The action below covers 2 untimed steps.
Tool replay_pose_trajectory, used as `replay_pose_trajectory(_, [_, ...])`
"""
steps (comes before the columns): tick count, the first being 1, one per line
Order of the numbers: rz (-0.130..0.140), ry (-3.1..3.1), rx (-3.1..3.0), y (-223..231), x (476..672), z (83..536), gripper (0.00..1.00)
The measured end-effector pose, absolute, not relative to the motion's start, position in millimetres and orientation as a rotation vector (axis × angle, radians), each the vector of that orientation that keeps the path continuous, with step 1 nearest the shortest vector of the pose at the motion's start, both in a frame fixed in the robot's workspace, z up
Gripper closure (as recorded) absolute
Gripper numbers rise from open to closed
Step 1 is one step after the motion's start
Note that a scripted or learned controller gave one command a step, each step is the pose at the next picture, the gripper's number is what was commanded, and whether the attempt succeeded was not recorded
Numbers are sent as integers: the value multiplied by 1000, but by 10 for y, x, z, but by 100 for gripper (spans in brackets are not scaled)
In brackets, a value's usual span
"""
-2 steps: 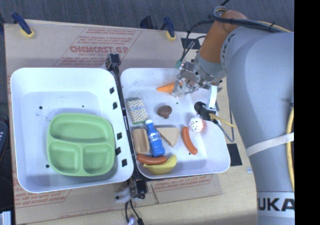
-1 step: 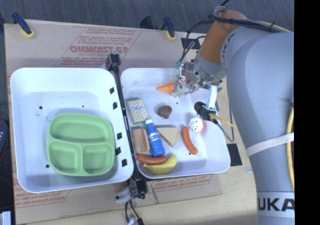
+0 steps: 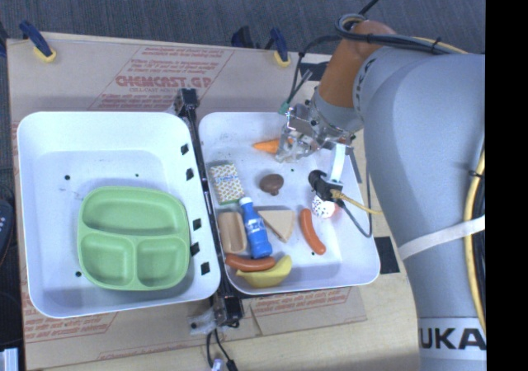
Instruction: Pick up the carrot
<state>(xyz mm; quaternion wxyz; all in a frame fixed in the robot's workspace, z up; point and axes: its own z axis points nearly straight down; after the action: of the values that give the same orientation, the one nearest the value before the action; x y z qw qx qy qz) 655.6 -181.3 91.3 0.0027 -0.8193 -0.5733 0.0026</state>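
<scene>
The carrot [image 3: 266,146] is a small orange cone lying on the floor of the right bin [image 3: 356,258], near its far wall. My gripper [image 3: 294,148] hangs low over the bin just to the right of the carrot's thick end, close to it or touching it. The carrot rests on the bin floor beside the gripper, not visibly lifted. The grey arm with its orange band [image 3: 355,56] comes down from the upper right and hides the bin's far right corner.
The right bin also holds a checkered block [image 3: 226,182], a brown lump [image 3: 271,184], a blue bottle [image 3: 254,229], a bread slice [image 3: 280,223], two sausages [image 3: 311,231], a banana [image 3: 266,275] and a small white piece [image 3: 323,208]. A green divided plate [image 3: 132,237] lies in the left bin.
</scene>
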Motion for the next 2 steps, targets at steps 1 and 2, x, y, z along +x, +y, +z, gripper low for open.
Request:
replay_pose_trajectory(1, [9,-1992,-2420,-1577,6552,908,0])
replay_pose_trajectory(2, [10,-1820,-2552,-1240,6555,910,0])
